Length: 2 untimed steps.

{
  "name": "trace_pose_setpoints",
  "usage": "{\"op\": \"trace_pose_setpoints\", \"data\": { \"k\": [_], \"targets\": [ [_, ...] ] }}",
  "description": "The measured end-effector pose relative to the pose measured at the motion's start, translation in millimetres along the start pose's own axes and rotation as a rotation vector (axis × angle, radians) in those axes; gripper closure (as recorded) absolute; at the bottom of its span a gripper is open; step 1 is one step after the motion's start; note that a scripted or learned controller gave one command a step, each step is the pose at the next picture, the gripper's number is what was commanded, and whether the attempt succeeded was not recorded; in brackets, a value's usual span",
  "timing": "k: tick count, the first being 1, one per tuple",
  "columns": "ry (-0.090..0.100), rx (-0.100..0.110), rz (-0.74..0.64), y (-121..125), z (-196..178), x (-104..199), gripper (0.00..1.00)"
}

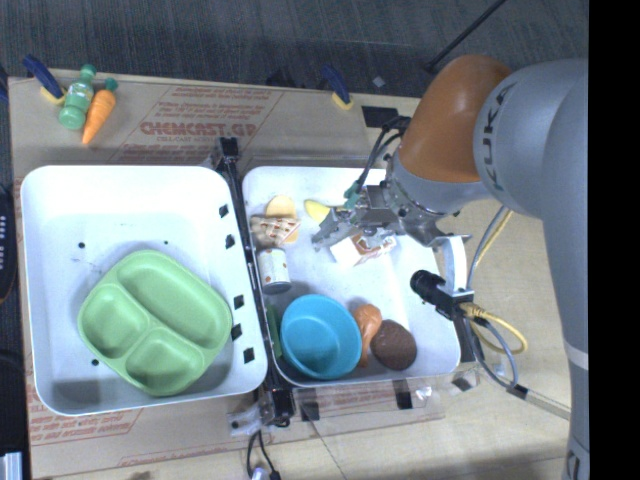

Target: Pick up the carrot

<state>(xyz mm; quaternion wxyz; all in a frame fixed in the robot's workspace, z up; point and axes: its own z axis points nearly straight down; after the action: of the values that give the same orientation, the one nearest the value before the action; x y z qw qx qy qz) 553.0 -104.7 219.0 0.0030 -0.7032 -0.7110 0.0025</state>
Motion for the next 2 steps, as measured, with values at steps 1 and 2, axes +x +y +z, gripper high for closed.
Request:
{"op": "trace_pose_setpoints", "data": {
  "k": [1,2],
  "targets": [
    [-0.002,0.001,-0.393,-14,47,-35,0.0],
    [-0.003,-0.004,-0.681,-48,127,-58,0.0]
  ]
}}
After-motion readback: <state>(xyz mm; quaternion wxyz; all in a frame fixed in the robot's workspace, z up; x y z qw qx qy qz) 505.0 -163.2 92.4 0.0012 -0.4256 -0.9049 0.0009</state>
